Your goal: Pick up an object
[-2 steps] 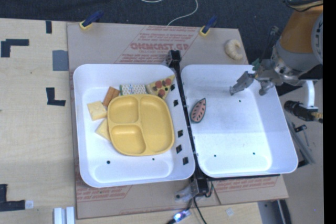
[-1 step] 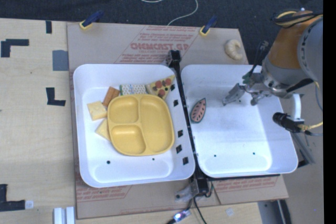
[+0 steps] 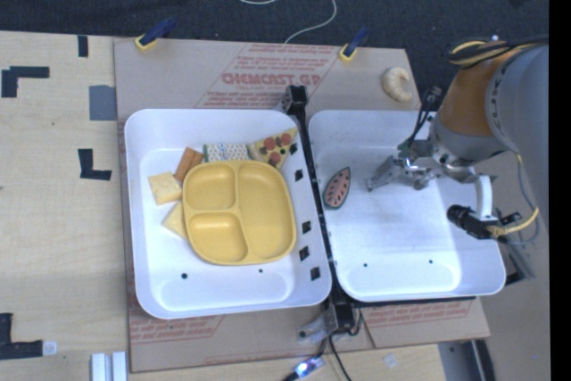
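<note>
Yellow divided plate (image 3: 239,211) fills much of the left bin (image 3: 143,281), nearest the viewer; small food pieces — a tan cracker square (image 3: 164,187), a pizza slice (image 3: 275,147) — crowd its far edge. In the right bin (image 3: 419,277), a small brownish oval object (image 3: 336,187) lies near the divider. Further right, the gripper (image 3: 401,174) hangs low over the bin floor, fingers spread apart, nothing between them — well apart from the oval. Beyond the bins, a pale lump (image 3: 399,84) sits on cardboard.
</note>
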Controlling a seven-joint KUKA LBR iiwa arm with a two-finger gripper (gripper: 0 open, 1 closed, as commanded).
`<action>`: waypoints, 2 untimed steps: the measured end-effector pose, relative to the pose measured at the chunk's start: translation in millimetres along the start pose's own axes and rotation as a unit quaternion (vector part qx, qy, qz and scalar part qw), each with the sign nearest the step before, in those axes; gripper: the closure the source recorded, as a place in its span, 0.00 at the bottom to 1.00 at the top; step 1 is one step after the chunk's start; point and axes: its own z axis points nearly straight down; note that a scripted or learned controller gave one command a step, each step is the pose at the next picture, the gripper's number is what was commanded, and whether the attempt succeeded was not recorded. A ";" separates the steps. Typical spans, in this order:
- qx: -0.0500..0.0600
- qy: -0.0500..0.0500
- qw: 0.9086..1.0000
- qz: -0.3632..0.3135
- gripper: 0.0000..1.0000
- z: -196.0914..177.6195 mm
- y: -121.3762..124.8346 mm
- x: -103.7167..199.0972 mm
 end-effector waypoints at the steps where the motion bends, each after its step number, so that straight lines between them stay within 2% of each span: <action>1: -0.002 0.000 1.000 0.000 1.00 -13.9 1.3 0.1; 2: -0.002 0.001 1.000 0.001 1.00 -76.5 1.8 0.8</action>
